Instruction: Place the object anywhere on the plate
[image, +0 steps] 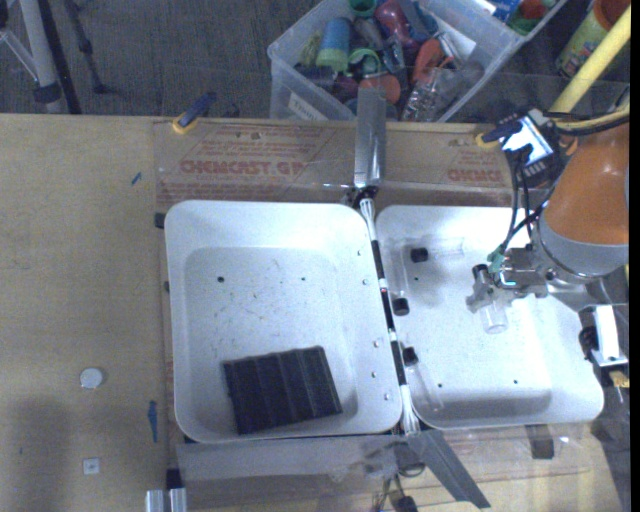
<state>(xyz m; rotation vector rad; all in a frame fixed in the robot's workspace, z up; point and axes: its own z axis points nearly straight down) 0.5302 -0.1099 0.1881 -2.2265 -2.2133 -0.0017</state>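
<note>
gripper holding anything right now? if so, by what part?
Cannot be told. The gripper hangs over the right bin; its tip is too blurred to show anything held.

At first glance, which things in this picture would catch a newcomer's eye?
The dark ribbed rectangular plate lies in the near part of the left white bin. The grey arm's orange band stands out at the right, above the gripper over the right white bin.

Grey arm with orange band reaching in from the right, wrist bent downward, tool (491, 300) low
</note>
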